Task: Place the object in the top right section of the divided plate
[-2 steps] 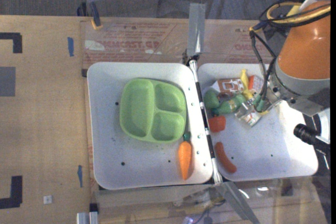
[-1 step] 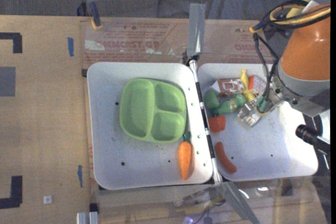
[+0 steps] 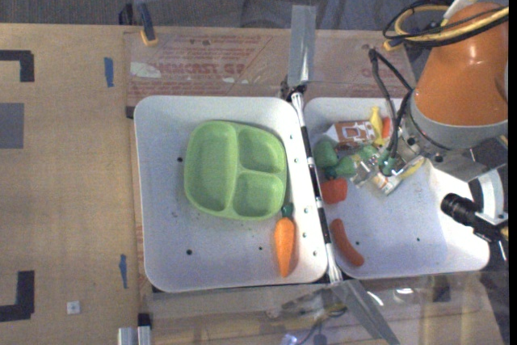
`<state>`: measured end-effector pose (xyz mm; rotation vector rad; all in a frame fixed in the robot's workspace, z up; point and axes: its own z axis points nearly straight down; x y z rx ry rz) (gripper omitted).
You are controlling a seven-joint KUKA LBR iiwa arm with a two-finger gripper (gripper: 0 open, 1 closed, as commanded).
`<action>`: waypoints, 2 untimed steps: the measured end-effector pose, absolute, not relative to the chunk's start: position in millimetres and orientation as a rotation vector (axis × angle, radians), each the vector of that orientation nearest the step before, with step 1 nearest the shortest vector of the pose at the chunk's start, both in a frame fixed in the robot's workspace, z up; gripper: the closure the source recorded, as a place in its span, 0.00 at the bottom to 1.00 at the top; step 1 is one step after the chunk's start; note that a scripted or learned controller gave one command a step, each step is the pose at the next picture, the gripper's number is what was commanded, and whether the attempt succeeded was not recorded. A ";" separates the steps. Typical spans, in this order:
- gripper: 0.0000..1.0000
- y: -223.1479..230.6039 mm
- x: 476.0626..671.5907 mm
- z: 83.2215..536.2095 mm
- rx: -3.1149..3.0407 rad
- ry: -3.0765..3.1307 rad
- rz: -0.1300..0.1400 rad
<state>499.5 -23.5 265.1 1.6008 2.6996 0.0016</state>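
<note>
A light green divided plastic plate (image 3: 236, 170) with three sections lies in the left shallow white bin (image 3: 161, 246). Just off the plate's lower right edge, an orange toy carrot with a green top (image 3: 284, 245) rests on the bin floor, touching or nearly touching the plate's rim.

The right shallow white bin (image 3: 420, 242) holds a cluster of toy food near its left wall: dark green leafy pieces (image 3: 329, 157), a red block-like piece (image 3: 334, 190) just below them, a small printed box with red and white markings (image 3: 353, 132), and a yellow piece (image 3: 376, 124) beside it. A reddish-orange sausage-shaped toy (image 3: 346, 242) lies apart, lower in the bin.

The gripper (image 3: 381, 171) hangs over the right bin beside the green pieces, under the arm's orange band (image 3: 472, 65). Its tip is a blur of metal, so how far it is spread, or whether it holds anything, cannot be told. The wooden surface (image 3: 65, 174) lies to the left.
</note>
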 end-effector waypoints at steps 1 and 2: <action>1.00 -16.9 493.0 184.5 1.789 2.583 0.000; 1.00 22.4 479.8 227.3 1.640 2.677 0.002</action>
